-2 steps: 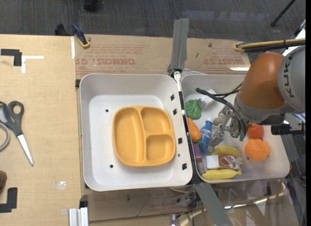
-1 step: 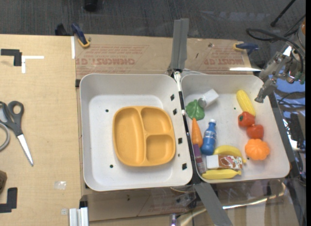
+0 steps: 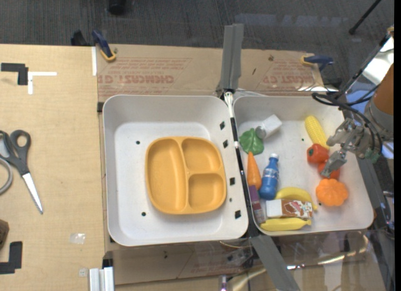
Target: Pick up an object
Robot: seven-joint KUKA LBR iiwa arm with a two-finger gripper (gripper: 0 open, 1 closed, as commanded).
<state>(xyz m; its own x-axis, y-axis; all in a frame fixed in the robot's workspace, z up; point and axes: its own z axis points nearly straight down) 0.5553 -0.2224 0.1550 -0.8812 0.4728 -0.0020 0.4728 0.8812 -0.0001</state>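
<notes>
The end effector (image 3: 341,148) hangs at the right side of the right bin (image 3: 360,221), its fingers spread and nothing between them, one finger tip down just beside a red toy pepper (image 3: 317,153), which looks like the object being lined up. An orange toy pumpkin (image 3: 331,192) sits just below it and a toy corn cob (image 3: 315,131) just above, so the crowding probably explains the approach from the open wall side. On the counter, the left bin (image 3: 116,177) holds a yellow divided plate (image 3: 186,175).
</notes>
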